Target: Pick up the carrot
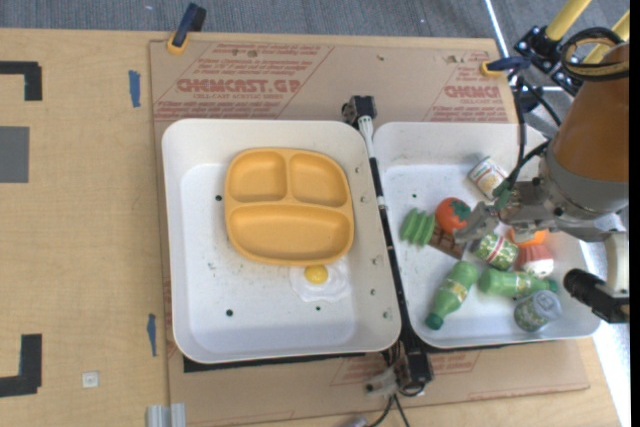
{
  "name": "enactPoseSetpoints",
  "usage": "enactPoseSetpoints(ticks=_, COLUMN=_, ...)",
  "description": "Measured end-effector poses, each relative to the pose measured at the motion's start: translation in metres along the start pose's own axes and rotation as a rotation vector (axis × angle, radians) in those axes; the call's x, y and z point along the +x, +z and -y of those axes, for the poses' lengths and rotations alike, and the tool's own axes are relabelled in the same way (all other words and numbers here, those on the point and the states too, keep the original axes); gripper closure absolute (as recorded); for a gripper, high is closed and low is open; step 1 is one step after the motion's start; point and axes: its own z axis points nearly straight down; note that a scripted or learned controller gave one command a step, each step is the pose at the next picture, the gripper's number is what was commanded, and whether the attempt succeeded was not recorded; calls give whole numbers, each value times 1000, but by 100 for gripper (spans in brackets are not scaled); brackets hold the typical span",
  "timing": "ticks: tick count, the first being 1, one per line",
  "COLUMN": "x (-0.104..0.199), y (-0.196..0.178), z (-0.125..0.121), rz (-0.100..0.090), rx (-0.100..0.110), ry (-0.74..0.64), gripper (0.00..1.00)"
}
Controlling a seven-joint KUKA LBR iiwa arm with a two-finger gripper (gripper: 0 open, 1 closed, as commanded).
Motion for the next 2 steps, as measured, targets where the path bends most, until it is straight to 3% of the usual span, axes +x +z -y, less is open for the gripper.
enactPoseSetpoints(ticks=1, x=68, y=33, z=12, rz=0, rx=0, ry=-147, gripper=0)
enactPoseSetpoints(ticks=2, x=131, y=33, z=12, rz=0, rx=1, ry=-375, gripper=0)
